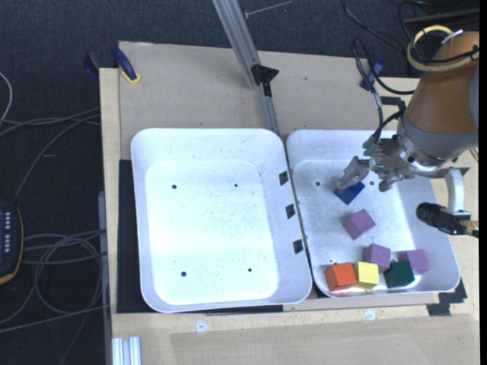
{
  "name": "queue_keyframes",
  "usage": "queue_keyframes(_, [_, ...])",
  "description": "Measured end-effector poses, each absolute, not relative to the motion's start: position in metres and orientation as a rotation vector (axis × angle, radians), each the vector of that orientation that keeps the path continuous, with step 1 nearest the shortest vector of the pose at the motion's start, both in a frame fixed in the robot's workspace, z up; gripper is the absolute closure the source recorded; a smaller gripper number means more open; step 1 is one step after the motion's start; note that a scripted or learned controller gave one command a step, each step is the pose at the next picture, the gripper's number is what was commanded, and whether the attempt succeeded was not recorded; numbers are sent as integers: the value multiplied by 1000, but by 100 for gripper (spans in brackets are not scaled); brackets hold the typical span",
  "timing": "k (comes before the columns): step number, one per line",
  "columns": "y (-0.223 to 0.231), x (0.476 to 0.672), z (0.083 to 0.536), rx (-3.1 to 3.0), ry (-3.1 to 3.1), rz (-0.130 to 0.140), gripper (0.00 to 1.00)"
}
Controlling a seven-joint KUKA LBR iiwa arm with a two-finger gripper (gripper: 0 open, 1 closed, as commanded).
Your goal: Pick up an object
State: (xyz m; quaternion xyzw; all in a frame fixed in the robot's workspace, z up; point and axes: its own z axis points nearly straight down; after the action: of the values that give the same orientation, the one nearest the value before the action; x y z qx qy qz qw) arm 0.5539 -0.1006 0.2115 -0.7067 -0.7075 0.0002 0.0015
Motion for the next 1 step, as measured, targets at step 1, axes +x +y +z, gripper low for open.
queue_keyframes(1, [-101,554,211,-2219,-2221,0,0])
